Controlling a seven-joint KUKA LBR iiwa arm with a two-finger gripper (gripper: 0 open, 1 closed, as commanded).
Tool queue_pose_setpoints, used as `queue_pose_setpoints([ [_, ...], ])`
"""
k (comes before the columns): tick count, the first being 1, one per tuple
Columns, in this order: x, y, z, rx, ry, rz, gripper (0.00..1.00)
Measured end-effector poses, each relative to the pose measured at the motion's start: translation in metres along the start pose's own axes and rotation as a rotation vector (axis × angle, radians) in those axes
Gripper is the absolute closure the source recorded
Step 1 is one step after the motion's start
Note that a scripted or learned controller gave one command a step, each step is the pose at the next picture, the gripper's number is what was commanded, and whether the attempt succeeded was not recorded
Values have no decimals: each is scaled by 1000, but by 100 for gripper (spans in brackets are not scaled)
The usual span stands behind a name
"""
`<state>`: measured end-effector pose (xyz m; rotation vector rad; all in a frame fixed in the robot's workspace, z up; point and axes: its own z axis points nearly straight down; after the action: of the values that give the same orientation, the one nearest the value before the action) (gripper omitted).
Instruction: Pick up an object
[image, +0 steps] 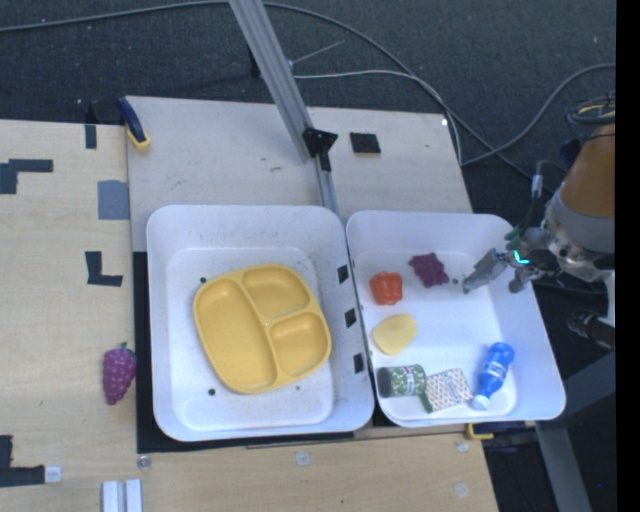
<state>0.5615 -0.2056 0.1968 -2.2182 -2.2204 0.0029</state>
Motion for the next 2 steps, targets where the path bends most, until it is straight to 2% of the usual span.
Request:
queue_pose_setpoints([
  [1, 0, 1, -1, -2, -1, 0, 0],
  [2, -3, 5, 45, 2, -1, 0, 0],
])
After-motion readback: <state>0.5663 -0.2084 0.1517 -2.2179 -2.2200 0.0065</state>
